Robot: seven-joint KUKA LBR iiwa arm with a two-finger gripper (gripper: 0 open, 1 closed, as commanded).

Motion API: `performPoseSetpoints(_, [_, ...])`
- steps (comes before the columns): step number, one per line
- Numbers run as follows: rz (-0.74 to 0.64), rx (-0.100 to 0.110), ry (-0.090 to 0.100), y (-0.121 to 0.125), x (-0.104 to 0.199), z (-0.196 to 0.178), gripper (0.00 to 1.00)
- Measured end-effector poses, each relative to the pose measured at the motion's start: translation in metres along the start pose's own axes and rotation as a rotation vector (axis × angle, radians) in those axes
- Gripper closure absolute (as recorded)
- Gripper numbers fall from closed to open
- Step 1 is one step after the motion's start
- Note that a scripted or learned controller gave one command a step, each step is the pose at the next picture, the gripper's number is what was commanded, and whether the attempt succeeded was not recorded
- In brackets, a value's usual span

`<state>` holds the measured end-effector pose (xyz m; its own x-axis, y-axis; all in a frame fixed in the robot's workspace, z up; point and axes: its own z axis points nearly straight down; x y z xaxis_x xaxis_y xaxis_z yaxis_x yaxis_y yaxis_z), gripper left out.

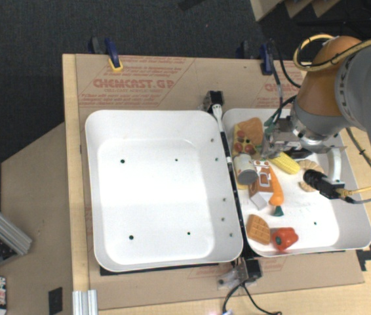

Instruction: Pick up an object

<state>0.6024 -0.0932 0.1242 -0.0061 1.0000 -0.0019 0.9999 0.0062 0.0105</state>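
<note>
over the right bin (pixel 352 231), the gripper (pixel 274 143) hangs low among the toys; whether it is open or grasping anything cannot be told. a yellow corn cob (pixel 286 164) lies just beside it, an orange carrot (pixel 275 188) near below, a red pepper (pixel 285 238) well apart.

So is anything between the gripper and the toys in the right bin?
Nothing visible blocks it. The gripper is already low over the right bin, right beside the yellow corn and above the carrot. The toys are crowded, so neighbours touch whichever one it grabs.
</note>
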Motion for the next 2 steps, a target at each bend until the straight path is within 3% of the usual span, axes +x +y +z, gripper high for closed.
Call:
performPoseSetpoints(1, [0.004, -0.007, -0.006, -0.046, -0.040, 0.022, 1.00])
performPoseSetpoints(2, [0.003, 0.012, 0.003, -0.053, 0.003, 0.019, 1.00])
